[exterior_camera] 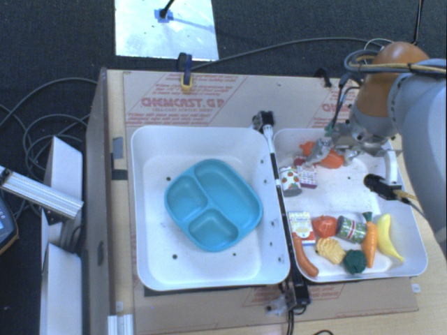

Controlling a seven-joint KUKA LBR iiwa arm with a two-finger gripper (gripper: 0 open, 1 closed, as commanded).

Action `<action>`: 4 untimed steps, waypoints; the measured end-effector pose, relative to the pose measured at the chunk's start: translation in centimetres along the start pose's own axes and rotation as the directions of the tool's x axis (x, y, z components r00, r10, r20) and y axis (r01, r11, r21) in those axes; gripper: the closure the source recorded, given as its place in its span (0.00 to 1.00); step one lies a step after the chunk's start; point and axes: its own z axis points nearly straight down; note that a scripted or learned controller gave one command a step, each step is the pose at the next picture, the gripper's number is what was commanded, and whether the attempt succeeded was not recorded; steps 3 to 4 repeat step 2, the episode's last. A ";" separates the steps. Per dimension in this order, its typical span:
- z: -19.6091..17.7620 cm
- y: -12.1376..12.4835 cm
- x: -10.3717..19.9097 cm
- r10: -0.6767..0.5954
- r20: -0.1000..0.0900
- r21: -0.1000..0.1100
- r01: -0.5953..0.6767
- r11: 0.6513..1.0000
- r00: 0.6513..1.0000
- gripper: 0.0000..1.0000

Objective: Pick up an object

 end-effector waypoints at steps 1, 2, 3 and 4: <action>0.1 -0.1 3.6 0.007 0.014 0.000 -0.007 1.000 1.000 0.00; -0.7 -0.4 3.5 0.003 0.013 0.014 -0.003 1.000 1.000 1.00; -0.7 -0.4 3.5 0.003 0.013 0.014 -0.003 1.000 1.000 1.00; -0.7 -0.4 3.5 0.003 0.013 0.014 -0.003 1.000 1.000 1.00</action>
